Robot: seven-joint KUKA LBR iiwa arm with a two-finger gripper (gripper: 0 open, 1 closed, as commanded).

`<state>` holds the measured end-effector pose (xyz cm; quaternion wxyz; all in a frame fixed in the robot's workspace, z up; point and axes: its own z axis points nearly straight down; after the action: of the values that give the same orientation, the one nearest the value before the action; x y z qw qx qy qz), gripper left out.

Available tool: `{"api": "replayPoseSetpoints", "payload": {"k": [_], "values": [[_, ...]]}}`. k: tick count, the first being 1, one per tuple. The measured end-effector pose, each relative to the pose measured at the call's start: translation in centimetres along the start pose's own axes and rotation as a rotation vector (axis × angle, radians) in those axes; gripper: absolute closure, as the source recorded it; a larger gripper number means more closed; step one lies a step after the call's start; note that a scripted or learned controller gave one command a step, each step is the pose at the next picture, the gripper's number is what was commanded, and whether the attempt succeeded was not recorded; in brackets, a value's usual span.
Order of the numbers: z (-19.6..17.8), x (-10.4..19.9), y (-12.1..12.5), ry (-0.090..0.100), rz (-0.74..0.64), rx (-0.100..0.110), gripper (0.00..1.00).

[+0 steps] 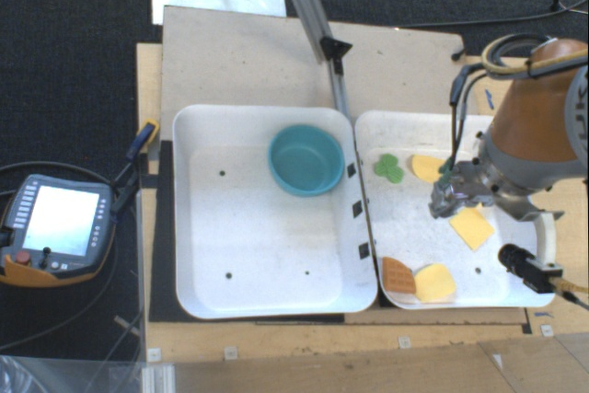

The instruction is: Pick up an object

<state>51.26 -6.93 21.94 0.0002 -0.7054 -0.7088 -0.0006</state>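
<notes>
hovering gripper point(448, 201), yellow square point(473, 228) just beside, right bin point(373, 138)

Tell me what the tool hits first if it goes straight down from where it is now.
Probably the right bin's floor. The tool hangs over bare white, between the yellow round piece and the yellow square. Depth is unclear, so it could graze the square's edge.

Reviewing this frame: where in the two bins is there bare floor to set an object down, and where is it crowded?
Left bin: bare everywhere below and left of the teal bowl. Right bin: crowded around the gripper; a bare strip lies between the green piece and the brown piece.
</notes>
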Motion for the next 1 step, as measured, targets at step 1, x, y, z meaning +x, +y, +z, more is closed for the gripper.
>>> {"api": "replayPoseSetpoints", "payload": {"k": [1], "values": [[-0.73,4.31,0.6,0.0,0.001,0.0,1.0]]}}
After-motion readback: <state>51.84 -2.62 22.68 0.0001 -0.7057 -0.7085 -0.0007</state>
